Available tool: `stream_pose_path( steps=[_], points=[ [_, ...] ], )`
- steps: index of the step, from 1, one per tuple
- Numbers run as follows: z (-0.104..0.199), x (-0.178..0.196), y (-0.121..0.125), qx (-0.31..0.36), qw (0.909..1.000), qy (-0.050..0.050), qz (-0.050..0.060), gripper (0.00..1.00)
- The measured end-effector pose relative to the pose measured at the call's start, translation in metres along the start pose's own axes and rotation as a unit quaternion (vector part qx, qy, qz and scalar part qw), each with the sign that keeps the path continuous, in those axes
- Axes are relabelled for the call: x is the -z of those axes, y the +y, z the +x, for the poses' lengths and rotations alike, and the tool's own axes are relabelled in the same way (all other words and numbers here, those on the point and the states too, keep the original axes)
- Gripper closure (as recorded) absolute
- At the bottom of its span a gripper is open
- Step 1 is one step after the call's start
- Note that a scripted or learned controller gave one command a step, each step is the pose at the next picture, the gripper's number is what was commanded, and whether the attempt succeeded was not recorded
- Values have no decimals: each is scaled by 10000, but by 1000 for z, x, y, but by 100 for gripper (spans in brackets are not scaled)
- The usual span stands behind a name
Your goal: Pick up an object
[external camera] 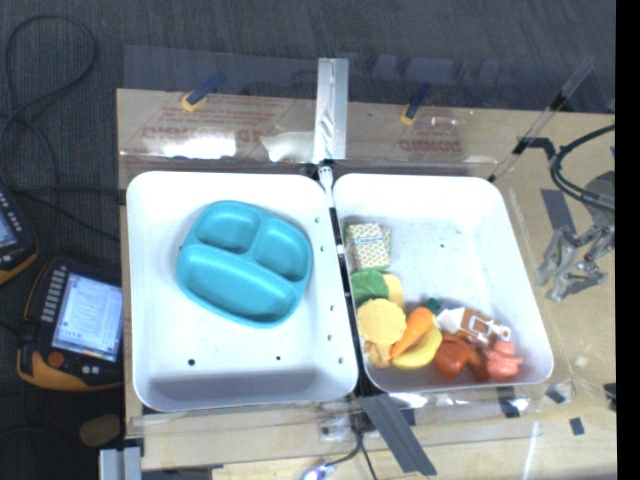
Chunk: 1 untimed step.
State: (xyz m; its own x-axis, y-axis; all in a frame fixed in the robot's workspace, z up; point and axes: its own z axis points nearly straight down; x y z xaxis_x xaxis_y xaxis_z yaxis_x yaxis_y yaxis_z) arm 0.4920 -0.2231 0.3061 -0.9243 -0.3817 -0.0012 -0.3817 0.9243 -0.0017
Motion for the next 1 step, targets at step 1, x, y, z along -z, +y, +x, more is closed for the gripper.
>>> stream_pose_path(
  steps=[1],
  points=[
    [-6,-81,-2,664,9978,8,-2,100]
  ],
)
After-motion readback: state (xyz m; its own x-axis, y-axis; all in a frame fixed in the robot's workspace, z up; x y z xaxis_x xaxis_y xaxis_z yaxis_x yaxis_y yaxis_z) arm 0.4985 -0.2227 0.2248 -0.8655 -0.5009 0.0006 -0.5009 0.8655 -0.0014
